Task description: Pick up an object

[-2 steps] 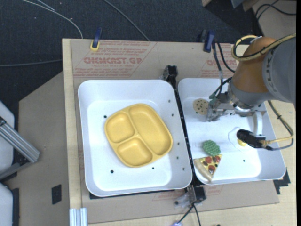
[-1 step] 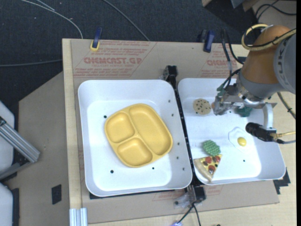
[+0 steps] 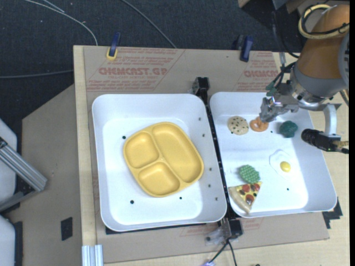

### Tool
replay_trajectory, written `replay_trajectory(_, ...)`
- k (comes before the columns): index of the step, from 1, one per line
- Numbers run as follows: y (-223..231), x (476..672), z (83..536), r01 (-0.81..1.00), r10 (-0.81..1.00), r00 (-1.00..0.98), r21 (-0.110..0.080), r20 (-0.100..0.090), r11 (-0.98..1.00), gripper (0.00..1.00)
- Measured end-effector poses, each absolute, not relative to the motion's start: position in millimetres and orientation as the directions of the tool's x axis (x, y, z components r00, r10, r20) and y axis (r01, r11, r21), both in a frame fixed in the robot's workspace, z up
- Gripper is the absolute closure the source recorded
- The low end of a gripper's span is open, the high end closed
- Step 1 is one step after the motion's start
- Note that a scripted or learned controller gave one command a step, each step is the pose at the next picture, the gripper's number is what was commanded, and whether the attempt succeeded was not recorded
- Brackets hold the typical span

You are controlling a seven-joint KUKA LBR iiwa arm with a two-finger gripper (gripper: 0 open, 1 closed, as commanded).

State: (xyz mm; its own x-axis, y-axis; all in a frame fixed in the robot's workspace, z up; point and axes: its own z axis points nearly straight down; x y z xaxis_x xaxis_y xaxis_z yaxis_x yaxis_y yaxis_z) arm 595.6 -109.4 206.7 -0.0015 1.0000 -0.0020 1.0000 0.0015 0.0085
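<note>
Orange disc (image 3: 258, 126) flat on floor of right bin (image 3: 316, 198), upper part of frame, just beside cookie (image 3: 238, 125). Small, round, thin, low-lying; likely awkward to pinch. Gripper (image 3: 270, 111) right above it, tips at its upper right edge. Fingers: cannot tell whether wide or closed. Nothing lifted yet; grasp and lift left to do, by my read. Green ball (image 3: 288, 128) near on right. Yellow divided plate (image 3: 162, 158) sits alone in left bin (image 3: 111, 204).
</note>
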Motion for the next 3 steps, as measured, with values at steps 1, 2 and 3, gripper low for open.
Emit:
replay_trajectory(1, -109.3, 596.1, 206.1, 1.0, 1.0, -0.001, 0.003, -0.001, 0.001, 1.0)
replay_trajectory(2, -49.9, 607.5, 216.3, 1.0, 1.0, -0.006, 0.003, 0.001, 0.006, 1.0)
replay_trajectory(3, 3.9, 623.7, 229.2, 1.0, 1.0, -0.006, 0.005, 0.001, 0.006, 1.0)
